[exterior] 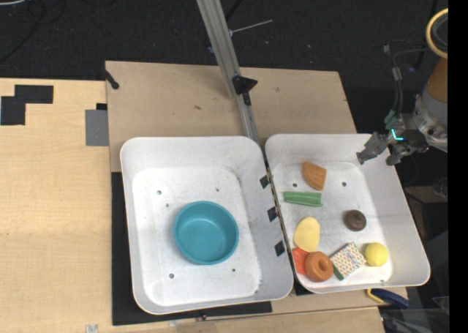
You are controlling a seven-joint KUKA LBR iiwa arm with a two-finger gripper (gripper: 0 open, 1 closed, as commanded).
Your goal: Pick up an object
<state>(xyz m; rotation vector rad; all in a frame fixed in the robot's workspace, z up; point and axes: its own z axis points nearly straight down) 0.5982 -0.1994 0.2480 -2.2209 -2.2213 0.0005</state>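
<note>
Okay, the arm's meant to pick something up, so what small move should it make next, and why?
Probably move the gripper left and down toward the brown round piece. The gripper sits over the right bin's far right rim with nothing between its fingers, and that piece lies apart from the other items.

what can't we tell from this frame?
- Gripper, camera view: small and dark at the right bin's top right rim; open or shut is unreadable.
- Arm: cut off by the right edge.
- Red piece: mostly covered by the orange ring and the yellow piece; shape unclear.
- Yellow-and-blue item below the right bin: partly hidden by the bin rim, too dark to identify.
</note>
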